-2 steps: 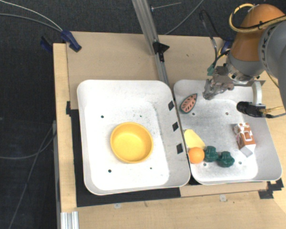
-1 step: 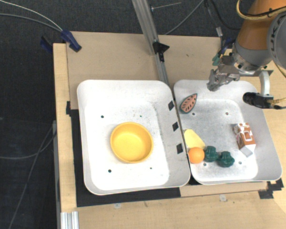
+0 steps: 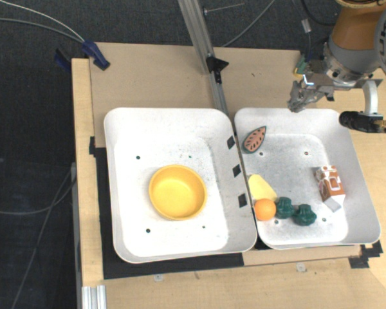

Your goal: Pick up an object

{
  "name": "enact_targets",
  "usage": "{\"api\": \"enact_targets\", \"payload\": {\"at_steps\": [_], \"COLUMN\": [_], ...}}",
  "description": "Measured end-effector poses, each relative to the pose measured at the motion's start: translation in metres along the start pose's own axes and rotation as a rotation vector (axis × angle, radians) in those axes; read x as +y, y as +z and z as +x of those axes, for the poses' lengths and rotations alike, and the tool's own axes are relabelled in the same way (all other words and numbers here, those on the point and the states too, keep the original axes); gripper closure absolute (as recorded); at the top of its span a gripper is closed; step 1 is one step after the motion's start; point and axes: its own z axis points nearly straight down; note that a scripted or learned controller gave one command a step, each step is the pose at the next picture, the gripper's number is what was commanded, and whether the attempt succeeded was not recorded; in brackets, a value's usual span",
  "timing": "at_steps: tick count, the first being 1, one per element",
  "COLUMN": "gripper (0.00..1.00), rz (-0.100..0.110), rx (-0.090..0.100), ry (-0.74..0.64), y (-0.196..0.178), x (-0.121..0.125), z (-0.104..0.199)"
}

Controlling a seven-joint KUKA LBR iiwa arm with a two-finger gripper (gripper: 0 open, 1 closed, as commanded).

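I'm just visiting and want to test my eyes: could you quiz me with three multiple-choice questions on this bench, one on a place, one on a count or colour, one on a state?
1. Where is the yellow bowl?
A. left bin
B. right bin
C. on the bare bench

2. How many things lie in the right bin?
A. two
B. five
C. eight

3. Where is the hand?
A. deep in the left bin
B. above the right bin's far edge
C. resting on the bowl

Answers: 1 A, the bowl sits in the left bin. 2 B, five separate things lie there. 3 B, it hangs by the far rim.
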Motion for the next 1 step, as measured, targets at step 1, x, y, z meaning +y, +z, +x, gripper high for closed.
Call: {"api": "enact_targets", "payload": {"at_steps": [1], "gripper": [1.00], "rz": [-0.002], "rx": [-0.001], "ry": [-0.001], "y": [-0.0405], "x": [0.0020], "z": [0.0004]}}
